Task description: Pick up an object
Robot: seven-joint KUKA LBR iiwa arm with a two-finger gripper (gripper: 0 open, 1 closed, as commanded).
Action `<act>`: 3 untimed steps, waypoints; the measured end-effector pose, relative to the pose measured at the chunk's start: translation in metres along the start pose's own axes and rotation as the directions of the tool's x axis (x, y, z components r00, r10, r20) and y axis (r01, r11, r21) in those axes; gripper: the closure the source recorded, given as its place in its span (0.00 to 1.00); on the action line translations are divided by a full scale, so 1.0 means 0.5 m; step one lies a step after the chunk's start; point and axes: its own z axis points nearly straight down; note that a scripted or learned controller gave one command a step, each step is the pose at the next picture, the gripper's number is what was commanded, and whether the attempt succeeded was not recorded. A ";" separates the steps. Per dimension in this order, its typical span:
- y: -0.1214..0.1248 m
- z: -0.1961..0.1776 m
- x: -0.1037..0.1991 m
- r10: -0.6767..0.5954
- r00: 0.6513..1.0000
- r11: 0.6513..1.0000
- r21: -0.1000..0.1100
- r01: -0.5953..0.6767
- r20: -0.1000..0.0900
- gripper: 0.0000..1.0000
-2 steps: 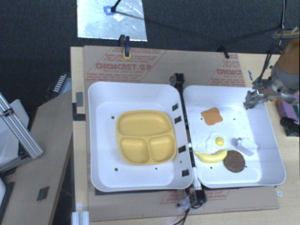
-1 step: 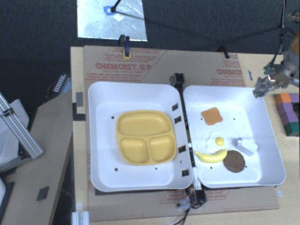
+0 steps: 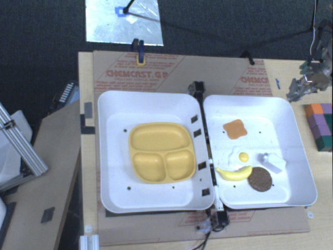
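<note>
Two shallow white bins sit side by side on the bench, the left bin [image 3: 112, 139] and the right bin [image 3: 291, 139], and they touch along the black hinge strip [image 3: 203, 139] in the middle. Inside the left bin lies a yellow plastic tray with three compartments [image 3: 158, 152], about in its centre. The right bin carries the small things: an orange square toast piece [image 3: 235, 129] toward its far edge, a white fried egg toy with yellow yolk [image 3: 240, 157] below it, a yellow banana [image 3: 234, 173] just beside the egg, a brown round cookie [image 3: 259, 179] touching the banana's end, and a white-grey small block [image 3: 272, 161] near the cookie (its shape is not clear). Outside the right bin's far right corner hangs the gripper [image 3: 307, 85]; it is too blurred to judge its jaws, and nothing is seen in it. Coloured blocks [image 3: 321, 125] rest at the bench's right edge.
</note>
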 end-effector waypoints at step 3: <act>-0.062 0.056 0.314 -0.004 1.000 1.000 0.006 0.004 -0.004 1.00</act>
